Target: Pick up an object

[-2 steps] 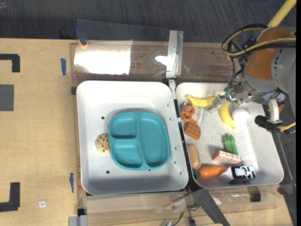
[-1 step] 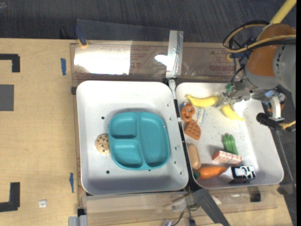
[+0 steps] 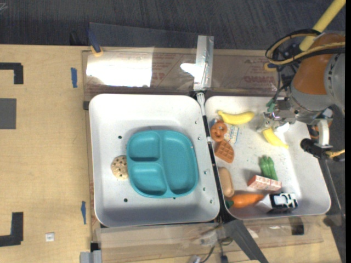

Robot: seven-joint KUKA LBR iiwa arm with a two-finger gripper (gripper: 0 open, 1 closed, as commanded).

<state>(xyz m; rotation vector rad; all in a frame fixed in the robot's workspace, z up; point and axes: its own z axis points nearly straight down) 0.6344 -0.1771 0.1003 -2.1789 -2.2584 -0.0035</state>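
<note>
the grey arm with its orange band (image 3: 311, 75) reaches over the right white bin (image 3: 312, 193); its gripper (image 3: 276, 116) sits above a small yellow banana-shaped toy (image 3: 274, 137) near the bin's far right side. whether the jaws are apart or together, i cannot tell. the left white bin (image 3: 104, 147) holds a teal divided plastic tray (image 3: 162, 163) and a speckled cookie (image 3: 119, 166) beside it.

I'm seeing even, bright overhead light washing the two white bins (image 3: 104, 163), with only soft shadows pooling under their rims. Glare is bouncing hard off the clear plastic sheet (image 3: 118, 70) at the far left. Small toys in the right bin are blurring slightly, and detail is looking grainy throughout.
</note>
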